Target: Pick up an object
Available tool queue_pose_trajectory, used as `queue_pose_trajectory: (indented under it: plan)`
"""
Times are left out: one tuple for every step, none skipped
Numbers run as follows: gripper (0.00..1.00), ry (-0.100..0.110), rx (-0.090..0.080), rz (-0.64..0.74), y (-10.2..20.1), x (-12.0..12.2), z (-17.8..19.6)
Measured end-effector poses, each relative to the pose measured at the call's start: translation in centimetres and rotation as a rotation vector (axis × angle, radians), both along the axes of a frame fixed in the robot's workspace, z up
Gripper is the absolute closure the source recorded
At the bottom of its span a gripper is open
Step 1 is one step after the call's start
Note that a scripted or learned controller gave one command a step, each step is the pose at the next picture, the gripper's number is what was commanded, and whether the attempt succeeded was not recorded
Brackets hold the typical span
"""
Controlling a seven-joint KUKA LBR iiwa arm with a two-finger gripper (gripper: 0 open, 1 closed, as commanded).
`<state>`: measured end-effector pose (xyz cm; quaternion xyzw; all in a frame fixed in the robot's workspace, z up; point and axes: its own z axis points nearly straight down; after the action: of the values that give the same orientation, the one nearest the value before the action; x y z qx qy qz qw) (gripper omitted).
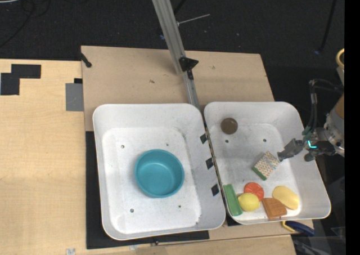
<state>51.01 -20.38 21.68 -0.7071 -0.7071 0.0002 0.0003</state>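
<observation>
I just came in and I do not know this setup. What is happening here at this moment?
A robot arm reaches in from the right, its gripper at the right bin's edge, close to a speckled sponge. Nothing is visibly held. That bin also has a brown ball, tomato, lemon and green stick. The left bin holds a teal bowl.

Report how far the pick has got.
Done: nothing lifted yet. The teal bowl sits in the left bin, and the toy food lies along the right bin's near edge. In hand: the gripper is at the right bin's right rim, beside the speckled sponge, holding nothing visible. Left: grasp and lift an object.
</observation>
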Motion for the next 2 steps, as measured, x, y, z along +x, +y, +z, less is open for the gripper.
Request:
queue_pose_trajectory:
  plan:
    - [0.00,0.000,0.000,0.000,0.0,0.0,0.0]
    - [0.00,0.005,0.001,0.001,-0.1,0.2,-6.3]
